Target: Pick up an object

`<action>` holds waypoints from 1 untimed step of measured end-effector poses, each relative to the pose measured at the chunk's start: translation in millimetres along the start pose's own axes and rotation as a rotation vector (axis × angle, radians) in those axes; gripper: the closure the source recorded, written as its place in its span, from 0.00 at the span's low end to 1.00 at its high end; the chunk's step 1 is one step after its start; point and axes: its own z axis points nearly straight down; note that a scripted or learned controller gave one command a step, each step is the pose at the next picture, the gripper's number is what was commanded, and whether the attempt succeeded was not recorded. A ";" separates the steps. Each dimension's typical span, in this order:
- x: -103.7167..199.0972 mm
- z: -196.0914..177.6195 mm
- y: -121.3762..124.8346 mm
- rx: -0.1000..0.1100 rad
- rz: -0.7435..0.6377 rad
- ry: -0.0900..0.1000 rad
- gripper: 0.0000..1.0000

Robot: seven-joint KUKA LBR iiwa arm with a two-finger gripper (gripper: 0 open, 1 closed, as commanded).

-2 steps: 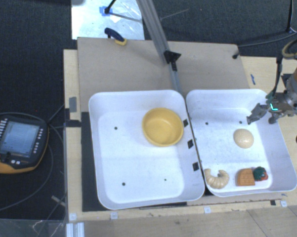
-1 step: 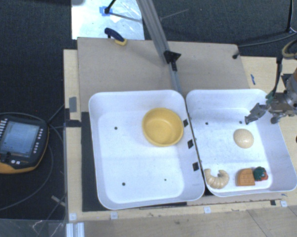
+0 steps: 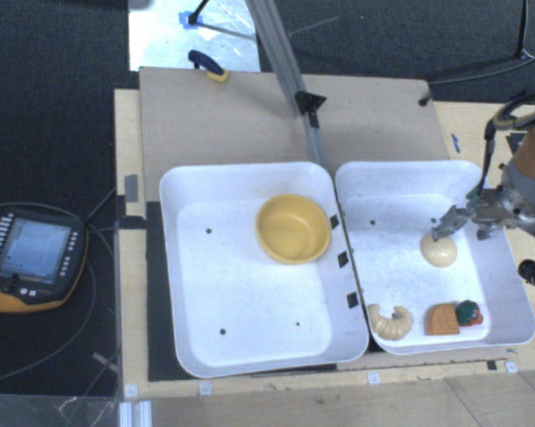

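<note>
My gripper (image 3: 463, 231) reaches in from the right over the right bin (image 3: 401, 181), its fingers open and nothing between them. One fingertip (image 3: 443, 230) hangs just above a cream egg-shaped object (image 3: 439, 253) lying near the bin's right side. A pale curled pastry-like piece (image 3: 392, 321) lies along the right bin's front edge. To its right is an orange square cracker (image 3: 442, 319), with a small green and red item (image 3: 468, 313) touching it. A yellow bowl (image 3: 292, 228) stands upright in the left bin (image 3: 205, 327), near its back right corner.
A slanted metal pole (image 3: 280, 52) ends at a black clamp (image 3: 309, 103) behind the bins. A teach pendant (image 3: 27, 258) lies on the floor at far left. A blue and yellow clamp (image 3: 206, 63) sits at the bench's back edge. Black clips (image 3: 345, 258) join the bins.
</note>
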 end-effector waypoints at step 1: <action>7.7 45.3 1.9 -0.001 -0.001 0.000 0.00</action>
